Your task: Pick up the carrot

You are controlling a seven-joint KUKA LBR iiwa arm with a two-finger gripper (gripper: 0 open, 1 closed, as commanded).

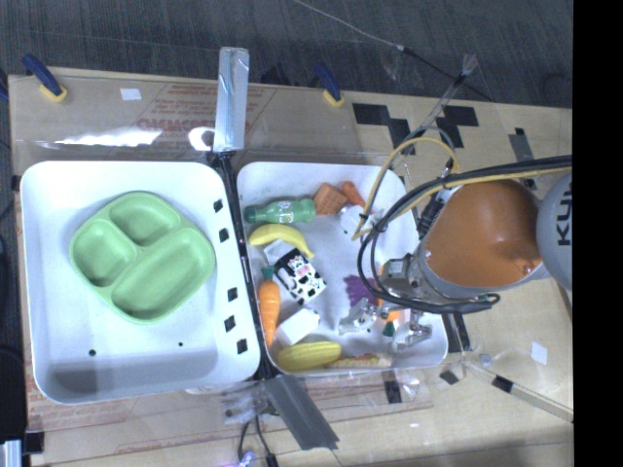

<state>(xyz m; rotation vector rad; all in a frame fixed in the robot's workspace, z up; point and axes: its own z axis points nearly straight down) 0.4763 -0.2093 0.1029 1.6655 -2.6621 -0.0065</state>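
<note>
Gripper [386, 321] low in the right bin [436, 350], near its front right corner, with the orange wrist band bulking just above it. Cables and small clutter crowd the tool; whether it is open, closed or holding anything, I cannot tell.

Carrot [269, 305] lies lengthwise against the left wall of the right bin, thick end toward the back, tip toward the front. It is well apart from the gripper, with bare bin floor and a purple scrap [357, 287] between them.

Neighbours press close:
- black-and-white patterned block [303, 276] just beside the carrot's upper end
- banana [276, 235] behind that
- yellow oblong toy [310, 355] near the carrot's tip, along the front wall
- green bottle [282, 210] on its side near the back
- second orange item [337, 197] at the back, easily confused with the target

Left bin [44, 202] carries a green divided plate [144, 254].

Judgement: grasp not yet begun. Wall on one side and block on the other leave little room, so a descent lined up along the carrot's length looks safest; a crosswise approach risks striking the wall.
</note>
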